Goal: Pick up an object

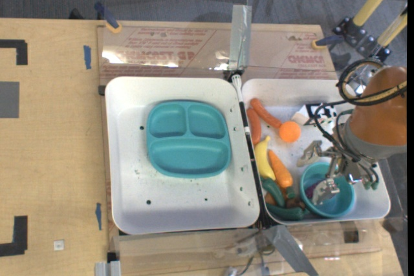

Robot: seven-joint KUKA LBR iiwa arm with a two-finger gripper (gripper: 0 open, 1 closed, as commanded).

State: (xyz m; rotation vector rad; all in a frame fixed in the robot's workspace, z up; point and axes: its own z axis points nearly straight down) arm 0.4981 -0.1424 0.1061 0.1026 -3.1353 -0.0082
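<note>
Your nearest target is the teal bowl (331, 194) at the right bin's (381, 203) near corner, round, so no long axis. The claw (331, 185) hangs right over its rim; I can't tell how wide it stands, nor whether it holds anything.

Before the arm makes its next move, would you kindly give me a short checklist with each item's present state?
1. Gripper over the right bin: ok.
2. Gripper above the teal bowl: ok.
3. Object seen between the fingers: cannot tell.
4. Orange ball apart from the gripper: ok.
5. Carrot and banana lie left of the bowl, not under the gripper: ok.
6. Teal tray sits in the left bin: ok.
</note>
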